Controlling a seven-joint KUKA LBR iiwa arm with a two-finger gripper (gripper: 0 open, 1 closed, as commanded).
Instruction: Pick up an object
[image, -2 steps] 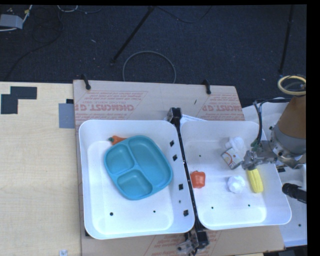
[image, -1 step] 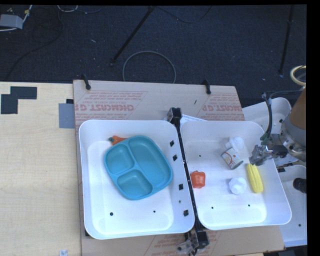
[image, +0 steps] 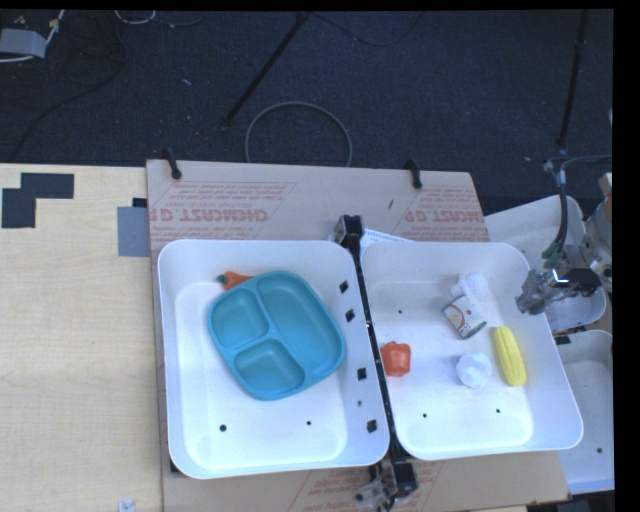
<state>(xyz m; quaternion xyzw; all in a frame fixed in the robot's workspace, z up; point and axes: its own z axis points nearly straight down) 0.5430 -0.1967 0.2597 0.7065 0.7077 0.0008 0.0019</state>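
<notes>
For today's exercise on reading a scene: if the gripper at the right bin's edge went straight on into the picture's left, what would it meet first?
Probably the small white packet, which lies nearest in that line from the gripper across the right bin. The yellow corn sits lower, off that line. Height is unclear from this slanted view, so it might pass above.

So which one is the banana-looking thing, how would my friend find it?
Look in the right bin, near its right wall. The long yellow toy lies there beside a small white lump. It is the only yellow thing in either bin.
</notes>
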